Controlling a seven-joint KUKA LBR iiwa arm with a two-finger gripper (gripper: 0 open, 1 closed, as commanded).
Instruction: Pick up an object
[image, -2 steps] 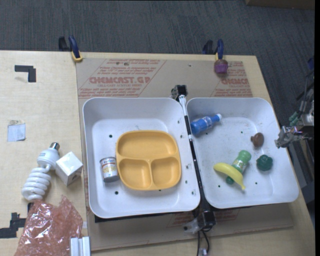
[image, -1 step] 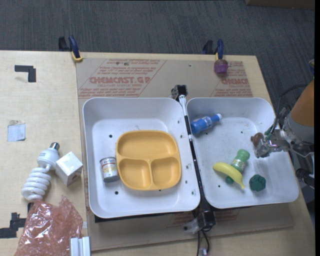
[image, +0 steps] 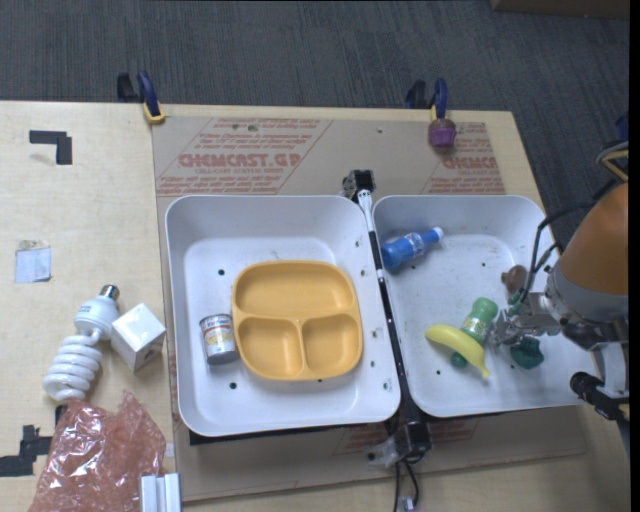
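Observation:
In the right bin lie a blue bottle near the back left, a yellow banana and a green bottle toward the front right. A small dark green object lies just right of them. My gripper hangs low over the bin's right side, right beside the green bottle and above the dark green object. The left bin holds a yellow divided plate and a small tin can to its left.
Outside the bins, a white spiral light bulb, a white cube and crumpled pink plastic lie on the bench at left. A purple object sits by a clamp at the back. Cables run along the divider between the bins.

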